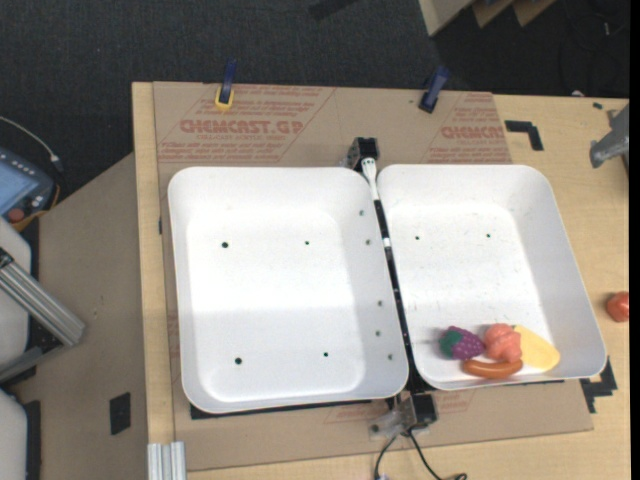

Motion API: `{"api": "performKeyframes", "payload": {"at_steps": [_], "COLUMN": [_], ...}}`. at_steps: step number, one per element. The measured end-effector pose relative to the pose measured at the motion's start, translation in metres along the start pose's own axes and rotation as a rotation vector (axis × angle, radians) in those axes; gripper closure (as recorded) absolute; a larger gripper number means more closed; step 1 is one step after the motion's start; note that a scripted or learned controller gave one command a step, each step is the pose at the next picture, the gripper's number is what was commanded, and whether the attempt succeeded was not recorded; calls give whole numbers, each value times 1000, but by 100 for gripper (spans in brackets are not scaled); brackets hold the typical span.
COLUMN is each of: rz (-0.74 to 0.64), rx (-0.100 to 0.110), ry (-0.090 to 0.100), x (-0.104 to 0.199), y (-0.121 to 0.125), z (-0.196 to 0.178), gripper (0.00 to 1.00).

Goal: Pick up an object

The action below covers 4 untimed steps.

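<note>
Several small toys lie bunched in the near right corner of the right bin (pixel 560 228): a purple bunch of grapes (pixel 462 343), a red-orange lumpy piece (pixel 503 342), a yellow piece (pixel 538 351) and a curved orange sausage shape (pixel 492 368). They touch one another. A grey metal part of my gripper (pixel 610 142) juts in at the right edge, over the bench beyond the right bin's far corner and well away from the toys. Nothing shows held in it.
The left bin (pixel 200 268) sits beside the right one, with a black divider strip (pixel 385 258) between them. A small orange thing (pixel 618 307) lies on the bench at the right edge, outside the bins. Blue clamps (pixel 434 88) hold the cardboard at the back.
</note>
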<state>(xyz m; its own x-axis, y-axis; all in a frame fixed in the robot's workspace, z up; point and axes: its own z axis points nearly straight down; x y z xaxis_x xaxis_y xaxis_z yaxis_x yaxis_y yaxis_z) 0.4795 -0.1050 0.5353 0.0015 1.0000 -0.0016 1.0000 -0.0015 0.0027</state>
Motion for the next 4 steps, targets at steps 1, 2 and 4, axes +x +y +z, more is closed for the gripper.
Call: {"api": "performKeyframes", "payload": {"at_steps": [1, 2, 4], "rz": [-2, 4, 1], "rx": [-6, 14, 9], "ry": [-2, 2, 4], "x": [0, -61, -118], "y": [1, 27, 28], "z": [-11, 95, 212], "gripper": [100, 100, 100]}}
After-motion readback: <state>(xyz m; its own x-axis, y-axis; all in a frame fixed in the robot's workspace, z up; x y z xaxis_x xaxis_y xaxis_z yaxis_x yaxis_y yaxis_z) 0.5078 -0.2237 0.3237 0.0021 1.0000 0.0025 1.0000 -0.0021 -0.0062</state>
